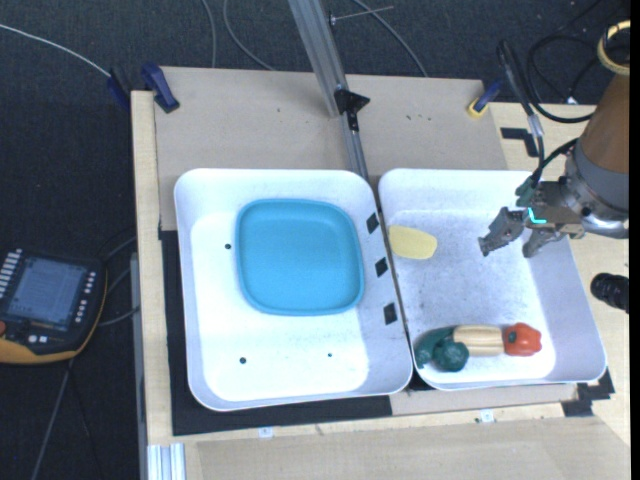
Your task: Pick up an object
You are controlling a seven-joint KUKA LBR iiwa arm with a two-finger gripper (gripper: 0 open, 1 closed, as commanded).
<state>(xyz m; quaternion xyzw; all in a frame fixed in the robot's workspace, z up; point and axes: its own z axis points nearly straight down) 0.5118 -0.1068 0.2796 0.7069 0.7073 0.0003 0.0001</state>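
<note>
Bench [250, 118], as I log it from my station: two white bins side by side.

Left bin [205, 368]: one blue plate [300, 256], lying flat near the middle.

Right bin [480, 198]: yellow piece [412, 242] at the left wall; along the near wall, touching in a row, a green item [442, 351], a tan item [478, 340] and a red item [521, 340].

Claw [511, 236]: over the right bin's far right part, fingers apart, nothing between them, well apart from the row and the yellow piece.
</note>
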